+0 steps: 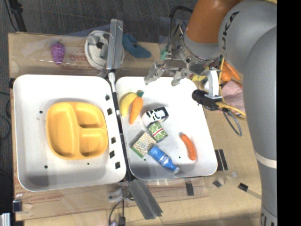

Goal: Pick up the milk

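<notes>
In the camera view, the gripper (163,76) hangs above the right bin's (202,145) far edge, jaws spread and empty. The milk carton (156,113) lies near the bin's middle, just beside the carrot (135,108). Descend centred on it, clear of the green box (157,132).

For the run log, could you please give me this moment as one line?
gripper: open, above right bin's far edge, holding nothing | milk: in right bin, beside carrot | task: not yet done
</notes>
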Tool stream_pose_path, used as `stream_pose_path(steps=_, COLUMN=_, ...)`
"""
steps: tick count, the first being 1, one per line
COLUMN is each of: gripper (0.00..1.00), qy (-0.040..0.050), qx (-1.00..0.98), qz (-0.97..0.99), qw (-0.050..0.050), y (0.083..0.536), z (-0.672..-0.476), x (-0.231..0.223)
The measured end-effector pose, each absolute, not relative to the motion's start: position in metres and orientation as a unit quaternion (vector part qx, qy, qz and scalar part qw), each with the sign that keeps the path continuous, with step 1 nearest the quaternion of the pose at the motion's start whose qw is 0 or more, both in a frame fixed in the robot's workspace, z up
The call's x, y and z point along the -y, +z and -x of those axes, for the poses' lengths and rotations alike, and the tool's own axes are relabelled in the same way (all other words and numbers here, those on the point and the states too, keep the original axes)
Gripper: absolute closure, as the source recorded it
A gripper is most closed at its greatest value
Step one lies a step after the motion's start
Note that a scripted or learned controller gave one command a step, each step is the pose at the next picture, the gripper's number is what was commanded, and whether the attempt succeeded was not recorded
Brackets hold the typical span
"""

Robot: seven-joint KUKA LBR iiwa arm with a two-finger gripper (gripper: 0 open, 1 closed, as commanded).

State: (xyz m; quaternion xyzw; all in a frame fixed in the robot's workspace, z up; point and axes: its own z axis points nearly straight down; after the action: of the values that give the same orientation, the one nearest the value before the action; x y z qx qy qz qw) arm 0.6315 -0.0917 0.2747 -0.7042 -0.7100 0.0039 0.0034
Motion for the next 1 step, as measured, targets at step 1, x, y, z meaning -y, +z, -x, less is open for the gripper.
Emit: stream_pose_path(steps=1, gripper=0.0, qy=0.0033, qx=0.739, qz=0.673, qw=0.004, y=0.1559, z=-0.6258, x=0.1653)
